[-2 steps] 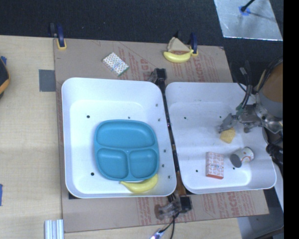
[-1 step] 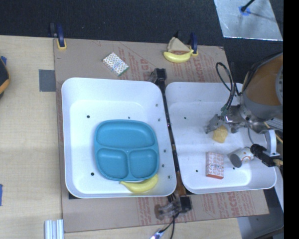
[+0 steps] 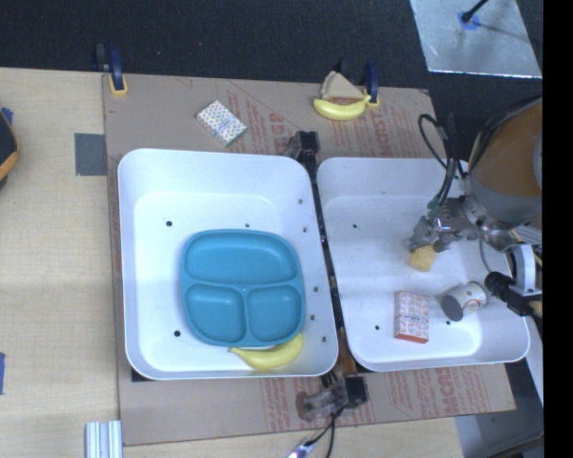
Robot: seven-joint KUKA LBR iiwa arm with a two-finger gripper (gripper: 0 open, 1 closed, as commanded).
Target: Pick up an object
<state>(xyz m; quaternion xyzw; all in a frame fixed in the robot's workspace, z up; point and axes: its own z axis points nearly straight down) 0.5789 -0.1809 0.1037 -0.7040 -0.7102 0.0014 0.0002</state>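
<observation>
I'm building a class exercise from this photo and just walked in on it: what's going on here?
A grey robot arm reaches in from the right over the right bin. Its gripper is low, right at a small yellow object, though whether it has a grip can't be told. A red-and-white packet and a small cylinder lie nearby. In the left bin, a blue divided plate and a banana sit untouched.

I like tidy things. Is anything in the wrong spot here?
Yes. A banana and a small patterned packet lie on the cardboard behind the bins, not inside one. Another banana sits half tucked under the blue tray in the left bin.
</observation>
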